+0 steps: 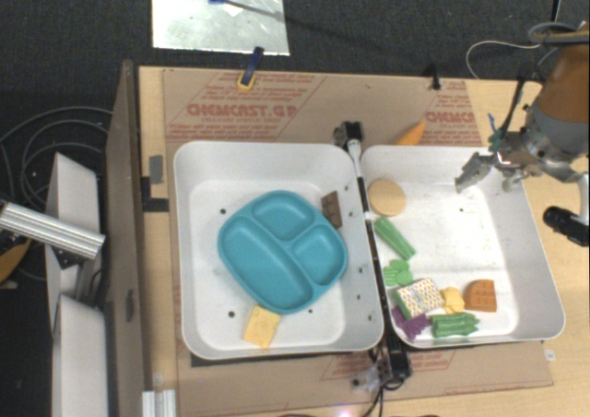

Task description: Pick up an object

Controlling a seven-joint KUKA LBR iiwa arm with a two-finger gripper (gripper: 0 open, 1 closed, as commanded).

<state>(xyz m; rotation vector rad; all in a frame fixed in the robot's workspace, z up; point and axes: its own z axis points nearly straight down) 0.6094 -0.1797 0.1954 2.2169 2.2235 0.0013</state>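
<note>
My gripper [489,175] hangs over the far right part of the right bin [516,240], its two fingers spread apart with nothing between them. Below and left of it in that bin lie a tan round cookie [386,196], a green pod [394,237], a green leafy piece [397,273], a patterned block [418,296], a purple piece [411,324], a green pickle [453,324], a yellow piece [453,299] and an orange-brown toast [480,295]. The arm's wrist [562,120] rises toward the right edge.
The left bin [198,221] holds a teal divided plate [281,249], a brown piece [332,208] at its far rim and a yellow block [262,326] near the front. An orange item [412,134] lies on the cardboard behind the bins. Cables lie at the far right.
</note>
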